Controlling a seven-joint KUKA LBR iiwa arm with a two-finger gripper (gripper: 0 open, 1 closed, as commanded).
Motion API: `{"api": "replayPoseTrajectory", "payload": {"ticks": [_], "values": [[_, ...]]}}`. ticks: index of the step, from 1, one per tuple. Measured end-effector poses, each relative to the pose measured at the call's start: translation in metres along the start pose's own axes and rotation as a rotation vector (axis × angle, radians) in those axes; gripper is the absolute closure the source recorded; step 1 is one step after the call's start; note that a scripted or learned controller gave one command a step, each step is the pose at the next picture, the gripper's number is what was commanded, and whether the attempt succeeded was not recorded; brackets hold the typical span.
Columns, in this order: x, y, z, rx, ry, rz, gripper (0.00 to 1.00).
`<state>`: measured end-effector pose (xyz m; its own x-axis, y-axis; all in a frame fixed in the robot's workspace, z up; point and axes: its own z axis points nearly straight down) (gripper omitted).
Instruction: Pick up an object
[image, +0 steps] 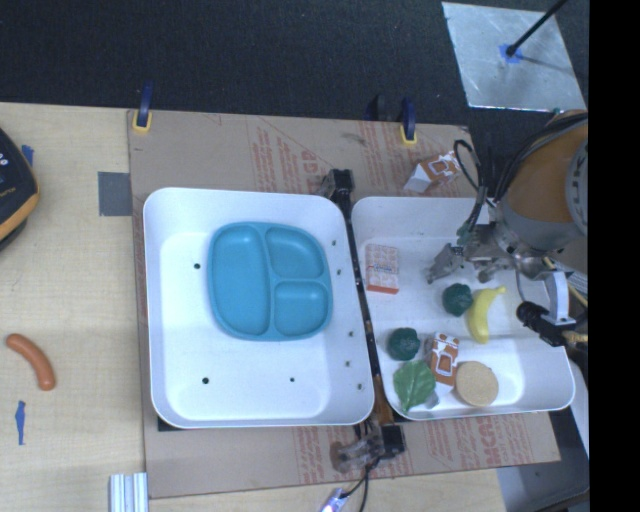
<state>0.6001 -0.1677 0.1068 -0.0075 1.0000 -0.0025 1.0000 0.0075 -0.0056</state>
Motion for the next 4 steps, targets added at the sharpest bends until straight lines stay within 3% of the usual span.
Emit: {"api": "replayPoseTrajectory", "payload": {"ticks": [1, 2, 3, 4], "values": [[-0.042, -0.026, 0.015, -0.002, 0.001, 0.003, 0.0], [-0.024, -0.085, 0.016, -0.002, 0.002, 0.002, 0.0], [-0.025, -0.032, 0.015, -0.004, 0.002, 0.003, 0.0], [-0.026, -0.032, 0.005, -0.003, 0.001, 0.001, 1.0]]}}
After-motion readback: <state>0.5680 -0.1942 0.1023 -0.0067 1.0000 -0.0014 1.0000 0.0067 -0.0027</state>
